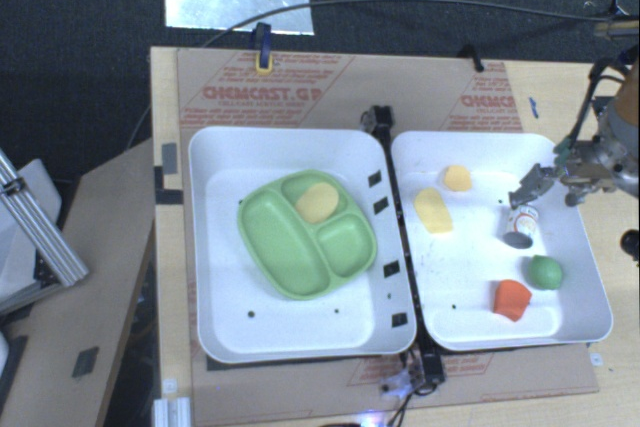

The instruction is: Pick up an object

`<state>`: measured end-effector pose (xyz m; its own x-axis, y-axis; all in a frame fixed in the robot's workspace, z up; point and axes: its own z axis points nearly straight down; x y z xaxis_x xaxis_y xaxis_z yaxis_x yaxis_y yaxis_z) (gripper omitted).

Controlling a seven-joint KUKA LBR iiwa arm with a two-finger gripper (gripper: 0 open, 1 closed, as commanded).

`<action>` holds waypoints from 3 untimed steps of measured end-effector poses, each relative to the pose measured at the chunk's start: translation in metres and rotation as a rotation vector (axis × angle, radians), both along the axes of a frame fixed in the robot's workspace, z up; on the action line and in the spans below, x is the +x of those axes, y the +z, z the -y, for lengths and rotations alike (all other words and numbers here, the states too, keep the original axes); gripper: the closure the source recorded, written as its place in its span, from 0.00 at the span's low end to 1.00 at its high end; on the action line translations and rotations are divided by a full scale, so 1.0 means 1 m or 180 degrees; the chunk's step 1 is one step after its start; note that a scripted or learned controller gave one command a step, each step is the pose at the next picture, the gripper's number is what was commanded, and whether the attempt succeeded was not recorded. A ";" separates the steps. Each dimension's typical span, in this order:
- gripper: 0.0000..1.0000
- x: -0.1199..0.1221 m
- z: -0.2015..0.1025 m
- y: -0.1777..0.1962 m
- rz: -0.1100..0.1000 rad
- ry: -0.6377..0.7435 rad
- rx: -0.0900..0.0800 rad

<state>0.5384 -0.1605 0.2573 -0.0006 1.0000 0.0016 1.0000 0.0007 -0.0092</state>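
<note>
The right bin (590, 310) holds a yellow ball-like piece (457, 178), a pale yellow block (433, 211), a small silver and white can (519, 225), a green ball (546, 272) and an orange-red piece (511, 300). My gripper (553, 192) hangs over the bin's right side, above and just right of the can. It is open, with one dark finger (530, 186) slanting down toward the can. Nothing sits between the fingers.
The left bin (225, 315) carries a green divided plate (285, 250) with a yellow lump (318, 203) in its upper compartment. Black clips line the seam between the bins (392, 245). A cable arcs across the back of the bench.
</note>
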 end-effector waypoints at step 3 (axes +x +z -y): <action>0.00 0.005 0.003 -0.088 0.0024 0.0001 -0.0005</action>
